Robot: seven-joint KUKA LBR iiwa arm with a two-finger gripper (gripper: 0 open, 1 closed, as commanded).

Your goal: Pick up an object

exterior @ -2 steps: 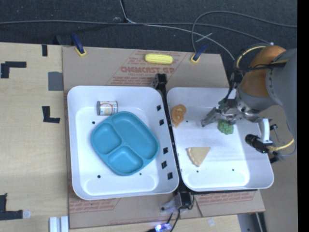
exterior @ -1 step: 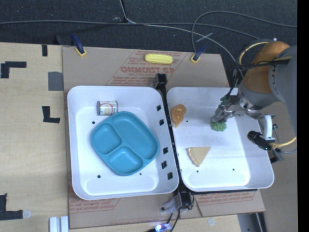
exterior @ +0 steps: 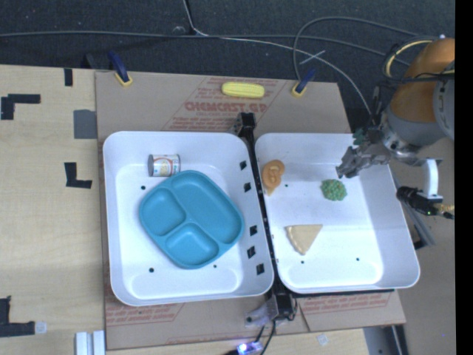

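Green knobbly broccoli (exterior: 334,190) (right bin (exterior: 384,268))

**Objects in the two bins**

In the left bin (exterior: 118,220): a blue divided tray (exterior: 191,218), three compartments, lying flat and turned at a slant, filling most of the middle of the floor. Just above its upper left corner, a small can (exterior: 163,166) on its side, pale label with a reddish band, near the bin's far wall.

In the right bin (exterior: 384,250): an orange, ear-shaped piece (exterior: 273,176) against the left wall, close to the divider. A small green, knobbly clump like broccoli (exterior: 334,190) toward the upper right of the floor. A tan wedge (exterior: 303,237), triangular, flat, point toward the near side, lower centre. All three well apart.
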